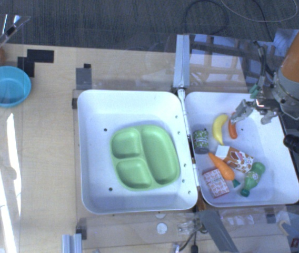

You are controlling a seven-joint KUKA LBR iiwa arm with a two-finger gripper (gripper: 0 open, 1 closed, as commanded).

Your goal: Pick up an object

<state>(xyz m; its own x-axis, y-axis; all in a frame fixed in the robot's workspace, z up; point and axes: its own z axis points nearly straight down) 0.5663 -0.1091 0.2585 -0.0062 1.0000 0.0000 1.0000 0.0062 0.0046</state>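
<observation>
Looks like a robotics lab: pale wooden bench (39, 157) bearing two shallow white bins (94, 141), toy food (220, 128) in the right one, loose black cable (207, 7) over grey carpet (112, 9), clear acrylic panels (215, 57), metal brackets.

Bright, even lighting from above, with soft overall focus.

The two white bins (91, 157) are lit strongly and evenly, their floors almost washed out, and only faint, soft shadows are cast under the green tray (145, 156) and the small items in the right bin. Pale streaks of glare are seen on the bench (39, 157) at the left and on a clear panel (5, 25) at the far left corner. The dark floor (112, 9) at the far side is rendered dim. Fine detail is blurred throughout, and the labels on the small items cannot be read.
</observation>
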